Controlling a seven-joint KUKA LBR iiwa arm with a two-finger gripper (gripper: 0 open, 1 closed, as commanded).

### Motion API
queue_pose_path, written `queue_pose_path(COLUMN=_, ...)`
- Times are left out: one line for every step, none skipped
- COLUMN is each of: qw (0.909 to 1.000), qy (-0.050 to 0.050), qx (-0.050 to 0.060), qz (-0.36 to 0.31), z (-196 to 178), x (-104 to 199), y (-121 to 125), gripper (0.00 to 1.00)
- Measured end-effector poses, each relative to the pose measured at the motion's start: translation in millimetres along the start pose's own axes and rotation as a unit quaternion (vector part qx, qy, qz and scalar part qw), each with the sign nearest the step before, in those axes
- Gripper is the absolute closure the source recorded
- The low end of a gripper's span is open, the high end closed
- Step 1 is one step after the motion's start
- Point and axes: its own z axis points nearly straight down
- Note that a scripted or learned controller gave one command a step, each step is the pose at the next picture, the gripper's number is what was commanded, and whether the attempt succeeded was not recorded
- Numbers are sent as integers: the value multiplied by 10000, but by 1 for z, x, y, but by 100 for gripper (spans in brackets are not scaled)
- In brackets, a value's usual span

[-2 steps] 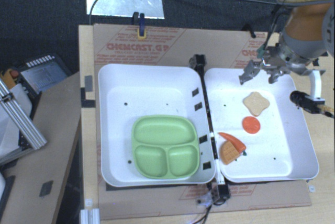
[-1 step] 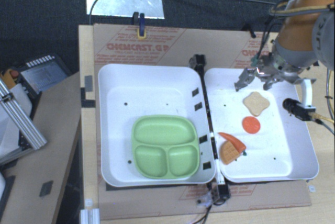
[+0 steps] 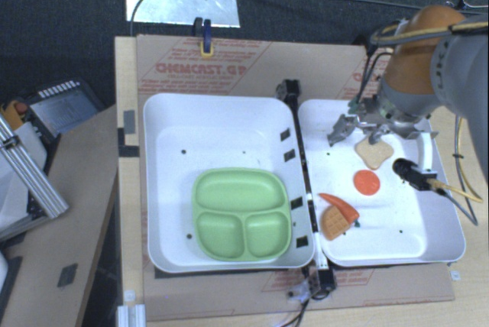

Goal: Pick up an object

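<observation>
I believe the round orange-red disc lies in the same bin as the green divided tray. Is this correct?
Not quite. The camera view shows the round orange-red disc in the other bin, the one under the gripper, not with the green divided tray.

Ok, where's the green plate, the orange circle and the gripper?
green plate point(image 3: 241, 194), camera view, floor of its big compartment.
orange circle point(image 3: 367, 182), camera view, its middle.
gripper point(image 3: 355, 136), camera view, midway between its fingertips.

Smooth grey arm point(image 3: 462, 66) with a rounded orange band point(image 3: 416, 50) above the wrist, thin cables point(image 3: 372, 69) alongside, and a dull metal claw point(image 3: 357, 133).
</observation>
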Motion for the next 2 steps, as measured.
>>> queue_pose_path(qw=10000, qy=1, qx=2, qz=11, z=52, x=1, y=-1, gripper=0)
queue_pose_path(qw=10000, qy=-5, qx=-28, qz=9, z=38, x=0, y=1, gripper=100)
